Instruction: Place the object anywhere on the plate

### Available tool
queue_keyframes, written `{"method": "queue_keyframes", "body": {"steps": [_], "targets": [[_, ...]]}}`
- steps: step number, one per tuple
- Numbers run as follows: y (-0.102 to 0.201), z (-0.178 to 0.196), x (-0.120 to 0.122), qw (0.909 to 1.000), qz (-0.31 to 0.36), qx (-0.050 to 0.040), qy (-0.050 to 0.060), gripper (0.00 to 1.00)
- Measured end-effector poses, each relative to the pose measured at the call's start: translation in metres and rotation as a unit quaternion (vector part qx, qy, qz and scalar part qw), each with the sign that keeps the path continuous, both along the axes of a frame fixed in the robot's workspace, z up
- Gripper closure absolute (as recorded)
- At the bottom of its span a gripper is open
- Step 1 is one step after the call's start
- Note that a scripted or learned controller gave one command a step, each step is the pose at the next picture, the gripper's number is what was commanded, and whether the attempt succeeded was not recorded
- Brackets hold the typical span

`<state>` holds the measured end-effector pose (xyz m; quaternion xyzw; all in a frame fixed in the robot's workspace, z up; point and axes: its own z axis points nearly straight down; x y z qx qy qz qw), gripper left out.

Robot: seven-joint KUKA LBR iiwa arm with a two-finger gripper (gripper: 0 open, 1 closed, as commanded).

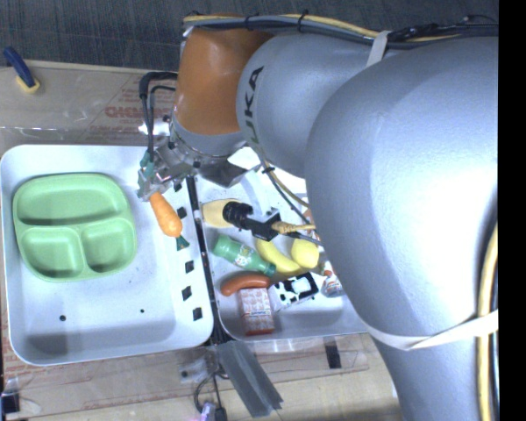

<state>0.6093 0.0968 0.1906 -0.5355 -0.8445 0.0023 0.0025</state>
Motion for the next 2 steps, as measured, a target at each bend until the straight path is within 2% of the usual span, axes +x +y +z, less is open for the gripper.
{"method": "queue_keyframes", "body": {"steps": [1,2], "targets": [[0.0682,0.0211,0.0303,1.0000,-0.008,0.0002,-0.003,1.00],[0.0681,0.0211,0.0303,1.0000,-0.007,0.0001,-0.003,0.00]]}}
